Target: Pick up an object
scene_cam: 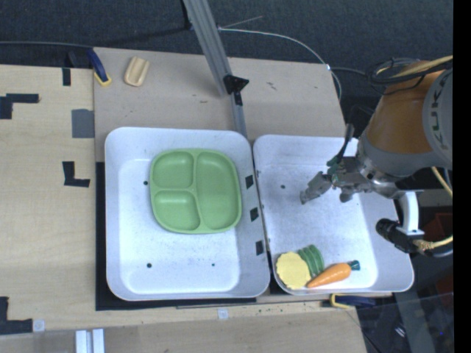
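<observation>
— What lies closest to the camera?

— In my right bin (383, 274), at its near edge, three things huddle together: a pale yellow disc (292, 270), a green striped piece (313, 255) just behind it and touching, and an orange carrot (329, 274) with a dark green tip, lying on its side and pointing toward the disc. None of them is in my grip.

— And you?

— My jaws (315, 188) hang farther back over the bare middle of that same bin, well apart from the carrot group. They point toward the divider between the bins. From this angle the fingers blur into one dark shape, so whether they stand open or closed, I cannot tell. Nothing shows between them.

— The other bin?

— The left bin (129, 271) holds a green divided plate (196, 190), lying flat in its far half.

— Beyond the bins?

— On the counter (169, 87), near the far left corner, sit a small tan block (136, 71) and a blue and yellow clip (98, 66) beside it. A grey pole (210, 35) slants up from the far rim between the bins.
</observation>
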{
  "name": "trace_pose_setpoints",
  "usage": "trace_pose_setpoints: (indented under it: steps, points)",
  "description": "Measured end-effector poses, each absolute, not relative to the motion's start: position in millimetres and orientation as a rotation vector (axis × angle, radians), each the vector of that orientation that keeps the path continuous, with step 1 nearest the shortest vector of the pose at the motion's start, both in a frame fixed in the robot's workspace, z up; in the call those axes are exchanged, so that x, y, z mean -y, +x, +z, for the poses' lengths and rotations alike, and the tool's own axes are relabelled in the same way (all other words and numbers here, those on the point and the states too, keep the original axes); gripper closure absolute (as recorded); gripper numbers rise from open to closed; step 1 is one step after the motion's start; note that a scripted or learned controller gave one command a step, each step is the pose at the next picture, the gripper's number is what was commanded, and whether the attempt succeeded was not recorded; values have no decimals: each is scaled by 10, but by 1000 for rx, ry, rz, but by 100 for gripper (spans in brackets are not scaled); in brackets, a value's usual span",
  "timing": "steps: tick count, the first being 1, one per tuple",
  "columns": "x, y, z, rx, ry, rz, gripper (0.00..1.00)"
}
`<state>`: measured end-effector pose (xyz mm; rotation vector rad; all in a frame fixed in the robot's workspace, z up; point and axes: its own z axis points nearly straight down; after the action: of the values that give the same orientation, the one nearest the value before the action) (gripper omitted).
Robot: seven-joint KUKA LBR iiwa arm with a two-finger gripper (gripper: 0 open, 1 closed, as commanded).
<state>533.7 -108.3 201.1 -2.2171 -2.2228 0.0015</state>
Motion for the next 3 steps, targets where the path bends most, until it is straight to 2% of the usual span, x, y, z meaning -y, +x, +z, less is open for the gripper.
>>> trace_pose_setpoints:
  steps: [1, 2, 3]
  points:
    - [1084, 5337, 2012, 2223, -2217, 2, 0]
    - [1061, 5378, 1383, 2219, -2216, 8, 0]
    - [1064, 5377, 876, 2223, -2221, 3, 0]
